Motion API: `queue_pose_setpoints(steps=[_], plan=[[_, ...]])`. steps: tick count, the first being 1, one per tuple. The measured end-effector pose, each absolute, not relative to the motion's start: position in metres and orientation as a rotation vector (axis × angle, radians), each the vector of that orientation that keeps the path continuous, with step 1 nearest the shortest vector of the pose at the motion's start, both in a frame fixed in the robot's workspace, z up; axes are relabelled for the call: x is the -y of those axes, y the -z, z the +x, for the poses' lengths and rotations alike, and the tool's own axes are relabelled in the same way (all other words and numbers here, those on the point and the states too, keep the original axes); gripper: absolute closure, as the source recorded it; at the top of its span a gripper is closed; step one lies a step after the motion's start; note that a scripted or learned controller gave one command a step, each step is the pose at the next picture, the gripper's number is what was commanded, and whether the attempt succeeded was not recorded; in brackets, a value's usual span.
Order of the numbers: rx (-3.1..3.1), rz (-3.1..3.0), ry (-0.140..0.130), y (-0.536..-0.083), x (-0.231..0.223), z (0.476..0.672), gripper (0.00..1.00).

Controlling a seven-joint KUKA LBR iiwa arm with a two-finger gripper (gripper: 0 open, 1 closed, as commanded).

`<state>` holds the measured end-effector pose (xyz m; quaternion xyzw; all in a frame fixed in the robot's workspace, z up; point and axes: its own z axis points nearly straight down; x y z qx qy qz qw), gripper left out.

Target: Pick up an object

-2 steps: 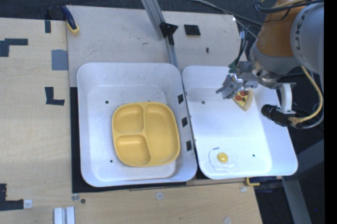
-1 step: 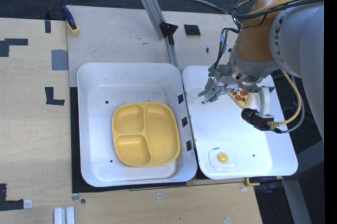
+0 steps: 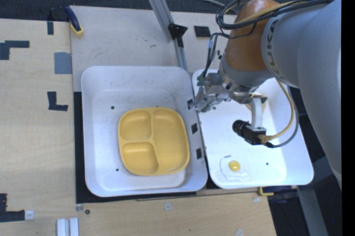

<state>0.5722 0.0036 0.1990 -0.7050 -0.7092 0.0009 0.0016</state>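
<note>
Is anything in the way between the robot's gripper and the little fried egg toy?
Nothing visible blocks it. The gripper hovers at the left edge of the right bin, and the toy fried egg lies near that bin's front edge with bare white floor between them. The yellow divided plate sits apart in the left bin.

**Surfaces as I see them**

Left of my gripper point(image 3: 206, 97), the yellow tray point(image 3: 153, 140) looks like smooth matt plastic. Both white bins point(image 3: 94, 91) look faintly speckled. The arm's orange band point(image 3: 247, 35) looks glossy, and the bench point(image 3: 33, 118) woody.
</note>
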Motion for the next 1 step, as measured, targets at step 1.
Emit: queue_pose_setpoints(steps=[1], plan=[[2.229, -2.212, 0.000, -0.2147, -0.0592, 0.5648, 1.00]])
